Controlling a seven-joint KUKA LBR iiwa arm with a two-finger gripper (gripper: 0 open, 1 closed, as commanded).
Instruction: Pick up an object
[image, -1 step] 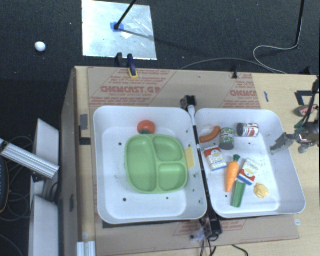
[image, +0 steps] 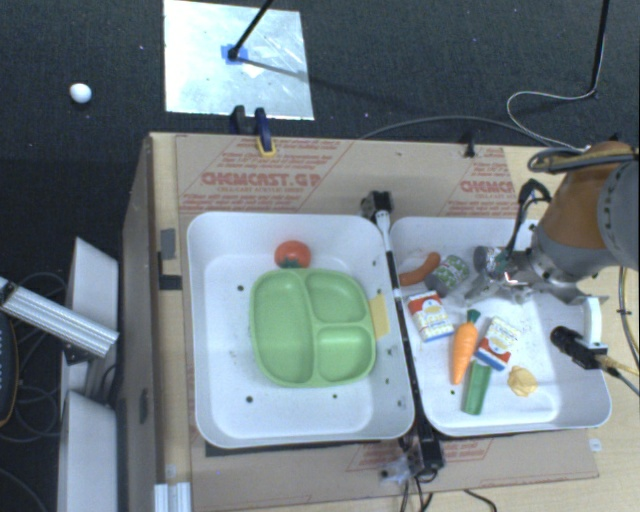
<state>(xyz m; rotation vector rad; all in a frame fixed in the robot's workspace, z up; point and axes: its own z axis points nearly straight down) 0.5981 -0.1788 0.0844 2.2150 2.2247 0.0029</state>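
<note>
A: What's the setting?

B: A dark speckled floor around a cardboard-topped bench (image: 300, 175) printed with red lettering, carrying two white bins. The left bin (image: 225, 400) holds a green divided plate (image: 310, 327), with a red tomato (image: 292, 253) touching the plate's rim at 12 o'clock.

A: And the right bin (image: 580, 400)?

B: Crowded. A carrot (image: 463, 345) sits near its centre, a green cylinder (image: 476, 388) just beside it at 6 o'clock, a red-and-white carton (image: 431, 316) at 10 o'clock. A sausage (image: 420, 268) and a small can (image: 453, 272) lie toward 12 o'clock. At 4 o'clock of the carrot is a yellowish lump (image: 522, 379), too blurred to identify.

A: The arm?

B: Cut off at 3 o'clock; grey body, orange band. The gripper (image: 497, 265) hangs over the bin's back edge just beside the can. Whether its jaws are spread or closed I cannot tell; it's a metallic blur.
</note>
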